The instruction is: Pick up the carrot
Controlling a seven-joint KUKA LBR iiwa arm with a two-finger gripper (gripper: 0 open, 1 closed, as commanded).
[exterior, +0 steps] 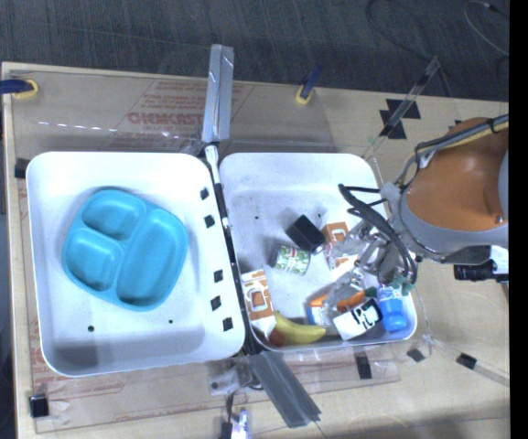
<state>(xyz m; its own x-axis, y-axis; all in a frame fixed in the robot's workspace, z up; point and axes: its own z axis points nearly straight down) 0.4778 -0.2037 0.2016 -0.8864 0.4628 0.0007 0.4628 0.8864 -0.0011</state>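
The carrot (354,297) shows as a small orange piece in the clutter at the front right of the right bin (273,176), partly covered by other items. My gripper (366,262) hangs low over that clutter, just above and behind the carrot, with black cables around it. The grey arm with its orange band (456,190) reaches in from the right over the bin's right wall. I cannot tell whether the gripper touches the carrot.
Around the carrot lie a banana (296,330), a white card with black print (359,318), a blue object (393,313), an orange-and-white box (258,295), a green can (292,260) and a black block (307,232). The left bin (62,337) holds a blue divided plate (124,247).
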